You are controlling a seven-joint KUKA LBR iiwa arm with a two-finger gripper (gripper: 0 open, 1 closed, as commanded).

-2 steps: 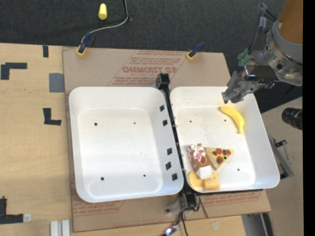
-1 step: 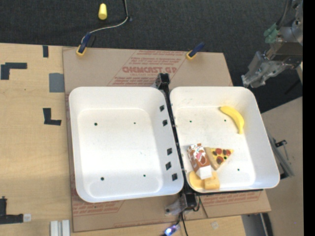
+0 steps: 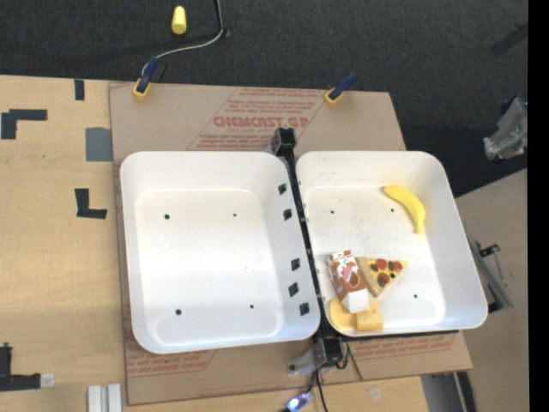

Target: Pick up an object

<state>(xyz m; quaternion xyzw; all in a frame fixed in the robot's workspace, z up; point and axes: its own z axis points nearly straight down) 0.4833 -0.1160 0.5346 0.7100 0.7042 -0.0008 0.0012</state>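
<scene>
**Banana (image 3: 405, 204) and other toy food lie in one bin, apart from the hand**

The hand (image 3: 506, 136) is a blurry grey shape at the right side of the picture. It is out past the bins, over the dark floor. It is too blurry to tell if it is spread apart or pressed together. Nothing can be seen in it.

The right bin (image 3: 446, 230) is the white bin nearer to the hand. All the toy food is in this bin. The banana is the toy closest to the hand. It is yellow and curved. It lies by itself, apart from the other toys.

Farther from the hand, at the bin's front wall, is a little heap of toys. A pizza slice (image 3: 383, 274) with red dots lies there. A red and white toy (image 3: 344, 273) touches it on the side away from the hand. A small white block (image 3: 356, 300) sits just in front of them. A yellow cheese piece (image 3: 362, 319) sits at the very front, against the wall.

The left bin (image 3: 206, 247) is the white bin farthest from the hand. It touches the right bin along a row of black clips (image 3: 295, 256).

Both bins sit on a brown cardboard sheet (image 3: 249, 118) on the desk (image 3: 51, 230). Two clamps hold the back edge of the sheet. One clamp (image 3: 340, 86) is nearer the hand, and the other clamp (image 3: 146, 80) is far from it. A small yellow thing (image 3: 178, 20) lies on the dark floor, far from the hand.
</scene>
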